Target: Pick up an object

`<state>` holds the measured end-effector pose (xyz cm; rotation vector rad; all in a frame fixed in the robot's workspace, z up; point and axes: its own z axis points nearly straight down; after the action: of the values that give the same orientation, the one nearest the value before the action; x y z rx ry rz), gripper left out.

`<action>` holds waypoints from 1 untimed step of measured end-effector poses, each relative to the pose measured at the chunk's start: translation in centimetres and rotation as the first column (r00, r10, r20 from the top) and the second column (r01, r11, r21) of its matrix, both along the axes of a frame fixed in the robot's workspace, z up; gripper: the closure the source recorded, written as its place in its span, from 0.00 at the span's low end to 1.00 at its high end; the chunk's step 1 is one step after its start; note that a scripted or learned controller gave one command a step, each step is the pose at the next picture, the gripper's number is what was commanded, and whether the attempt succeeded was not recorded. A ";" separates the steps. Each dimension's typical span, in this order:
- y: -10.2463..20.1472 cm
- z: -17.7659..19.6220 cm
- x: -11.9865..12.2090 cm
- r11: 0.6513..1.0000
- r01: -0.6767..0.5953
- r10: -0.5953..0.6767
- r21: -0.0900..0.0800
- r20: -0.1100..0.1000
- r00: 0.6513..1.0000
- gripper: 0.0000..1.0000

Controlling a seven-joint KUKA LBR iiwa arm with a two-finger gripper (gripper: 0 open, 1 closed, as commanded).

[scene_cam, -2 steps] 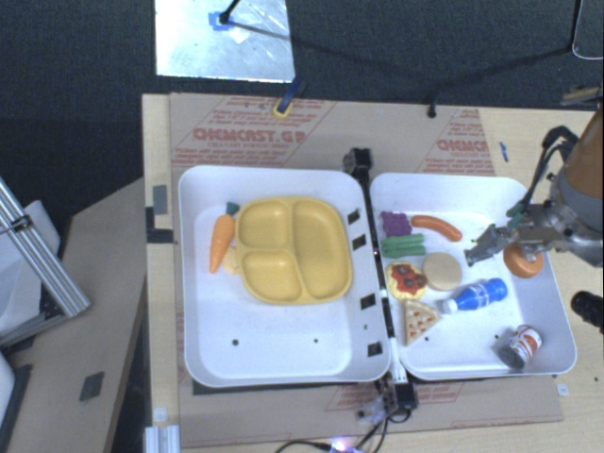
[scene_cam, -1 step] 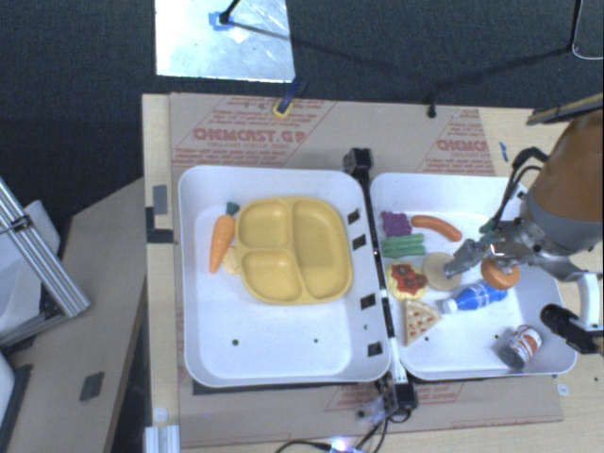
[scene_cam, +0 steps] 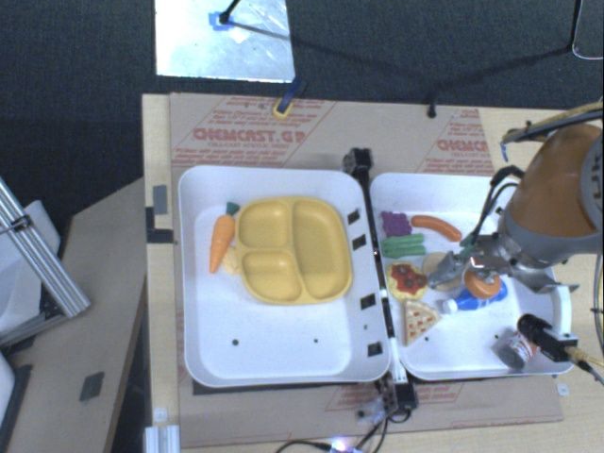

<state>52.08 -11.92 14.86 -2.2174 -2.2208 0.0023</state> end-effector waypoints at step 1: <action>-0.2 -1.6 0.3 1.000 -0.004 0.004 -0.005 0.019 1.000 0.00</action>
<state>52.34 -12.09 13.22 -2.2255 -2.2371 -0.0132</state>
